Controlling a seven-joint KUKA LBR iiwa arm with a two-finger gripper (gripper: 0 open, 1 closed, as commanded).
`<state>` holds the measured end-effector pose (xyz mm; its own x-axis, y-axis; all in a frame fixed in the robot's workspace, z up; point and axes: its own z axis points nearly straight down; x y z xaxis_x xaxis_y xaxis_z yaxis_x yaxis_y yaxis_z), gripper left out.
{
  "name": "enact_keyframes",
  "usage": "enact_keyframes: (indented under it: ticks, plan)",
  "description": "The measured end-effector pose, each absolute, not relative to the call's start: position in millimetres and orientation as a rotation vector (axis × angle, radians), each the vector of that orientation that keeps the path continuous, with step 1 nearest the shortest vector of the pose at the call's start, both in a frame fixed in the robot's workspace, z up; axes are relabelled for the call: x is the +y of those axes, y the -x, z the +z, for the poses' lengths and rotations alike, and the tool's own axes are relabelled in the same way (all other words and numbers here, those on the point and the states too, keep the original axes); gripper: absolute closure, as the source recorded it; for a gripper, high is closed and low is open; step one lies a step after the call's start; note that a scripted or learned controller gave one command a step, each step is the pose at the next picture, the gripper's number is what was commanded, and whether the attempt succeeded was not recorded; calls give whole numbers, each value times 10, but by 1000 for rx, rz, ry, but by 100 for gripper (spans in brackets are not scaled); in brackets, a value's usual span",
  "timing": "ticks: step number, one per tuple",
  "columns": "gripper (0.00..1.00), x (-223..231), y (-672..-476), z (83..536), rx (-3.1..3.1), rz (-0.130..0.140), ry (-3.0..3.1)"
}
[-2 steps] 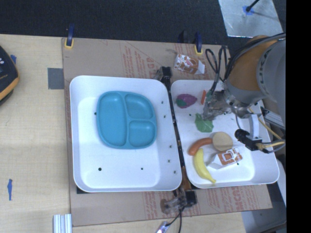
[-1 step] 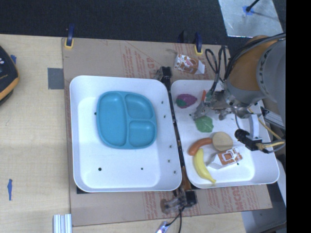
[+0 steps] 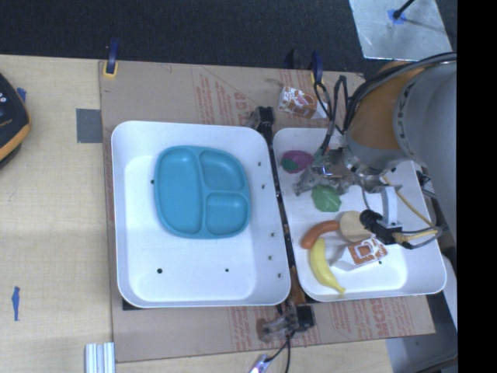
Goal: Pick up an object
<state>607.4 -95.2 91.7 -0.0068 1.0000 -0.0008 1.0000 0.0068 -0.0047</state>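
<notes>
Here I am hovering my gripper (image 3: 324, 171) over the upper part of the right bin (image 3: 431, 274), right of the frame's centre, and I cannot tell from this slanted view how wide I am standing, nor am I seeing anything caught in me. Just below me, touching or nearly so, the green toy leaf (image 3: 327, 199) is lying flat on the bin floor, and I am judging it the nearest thing to take. It is looking like light moulded plastic, smooth and probably a little slippery, stiff enough not to fold, so I am thinking of closing across its narrower width near the middle, not at a tip. Its colour is a plain mid green, its outline rounded and slightly pointed. Up and to the left of it, a purple toy (image 3: 295, 160) is sitting near the bin's upper left corner. Lower in the same bin, a yellow toy banana (image 3: 324, 268), an orange toy sausage (image 3: 320, 232), a tan rounded piece (image 3: 352, 225) and a small printed packet (image 3: 366, 252) are crowding together. In the left bin (image 3: 132, 286), a blue divided plate (image 3: 203, 191) is lying well apart from me.
</notes>
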Motion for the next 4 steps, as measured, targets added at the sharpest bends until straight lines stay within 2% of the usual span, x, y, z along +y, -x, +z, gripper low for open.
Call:
enact_keyframes:
  ticks: [1, 2, 3, 4]
  plan:
    - [0, -1375, -6496, 923, -2223, 2, 2218]
    - [0, -1268, -5984, 916, -2224, 6, 2215]
    - [100, -1277, -5986, 1021, -2225, 8, 2213]
    - [0, -1276, -5986, 1020, -2225, 8, 2213]
